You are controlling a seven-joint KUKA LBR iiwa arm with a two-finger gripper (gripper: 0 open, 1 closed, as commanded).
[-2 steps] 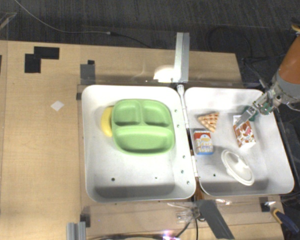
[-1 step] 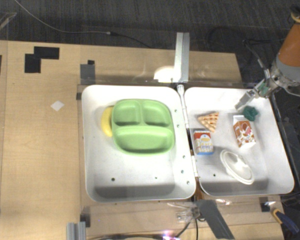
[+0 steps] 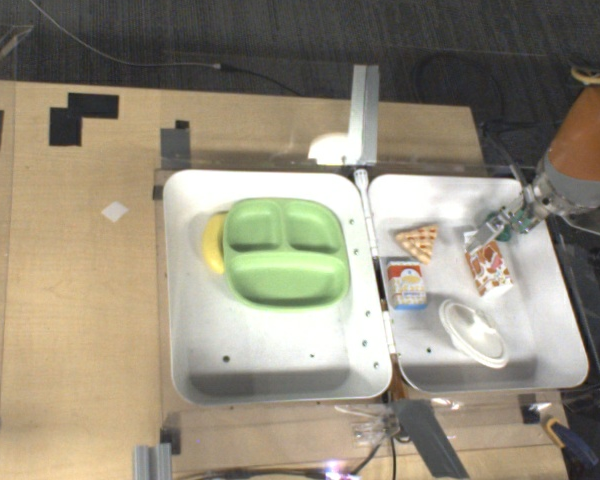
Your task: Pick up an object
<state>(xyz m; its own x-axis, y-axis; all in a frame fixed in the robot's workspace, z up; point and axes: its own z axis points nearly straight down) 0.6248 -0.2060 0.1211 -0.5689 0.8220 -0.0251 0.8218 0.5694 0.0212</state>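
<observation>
My gripper [image 3: 498,224] reaches in from the right over the right bin [image 3: 550,368], near its back right part. Just below and touching it in the view lies a red and white snack packet [image 3: 489,269]; whether the gripper holds the packet is not clear. A pizza-slice toy [image 3: 417,240] lies to the left of the gripper. A small red, white and blue carton [image 3: 407,284] stands by the divider. A white bowl-like piece [image 3: 473,333] rests toward the bin's front.
The left bin [image 3: 270,363] holds a green divided tray [image 3: 285,251] with a yellow object [image 3: 211,244] tucked under its left edge. A metal post [image 3: 364,113] stands behind the seam between the bins. The orange-banded arm [image 3: 587,143] hangs over the right rim.
</observation>
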